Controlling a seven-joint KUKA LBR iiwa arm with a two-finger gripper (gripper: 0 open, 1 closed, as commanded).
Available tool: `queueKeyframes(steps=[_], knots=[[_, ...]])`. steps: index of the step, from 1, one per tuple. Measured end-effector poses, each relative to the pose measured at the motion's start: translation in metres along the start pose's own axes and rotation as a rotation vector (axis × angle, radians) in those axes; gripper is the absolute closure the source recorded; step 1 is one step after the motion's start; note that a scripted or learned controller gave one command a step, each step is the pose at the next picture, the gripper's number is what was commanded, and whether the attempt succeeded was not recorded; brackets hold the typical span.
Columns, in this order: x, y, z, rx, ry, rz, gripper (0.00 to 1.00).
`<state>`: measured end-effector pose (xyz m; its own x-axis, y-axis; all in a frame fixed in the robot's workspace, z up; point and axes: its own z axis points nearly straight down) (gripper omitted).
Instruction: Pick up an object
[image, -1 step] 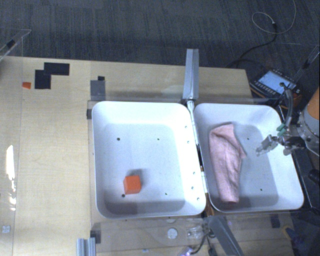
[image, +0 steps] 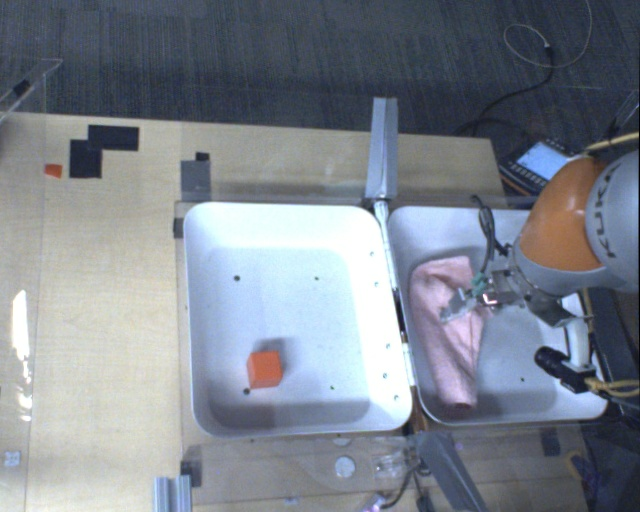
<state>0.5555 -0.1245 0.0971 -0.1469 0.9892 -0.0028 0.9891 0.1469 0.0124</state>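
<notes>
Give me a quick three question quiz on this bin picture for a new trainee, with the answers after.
1. True or false: the small orange block lies in the left white bin.
2. Which bin holds the crumpled pink cloth? A) left B) right
3. Fill in: the arm's hand is over the pink ____.

Key: 1 true. 2 B, the right white bin. 3 cloth.

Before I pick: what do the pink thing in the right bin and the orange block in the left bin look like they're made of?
Pink thing: probably soft cloth, matte, with folds and a limp, rumpled outline. Orange block: rigid, with flat matte faces and straight edges; possibly wood, foam or plastic, can't tell which.
</notes>
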Motion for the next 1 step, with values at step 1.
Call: queueKeyframes(steps=[1], knots=[[0.0321,0.004,0.0055,-0.006,-0.003,-0.092,0.0]])
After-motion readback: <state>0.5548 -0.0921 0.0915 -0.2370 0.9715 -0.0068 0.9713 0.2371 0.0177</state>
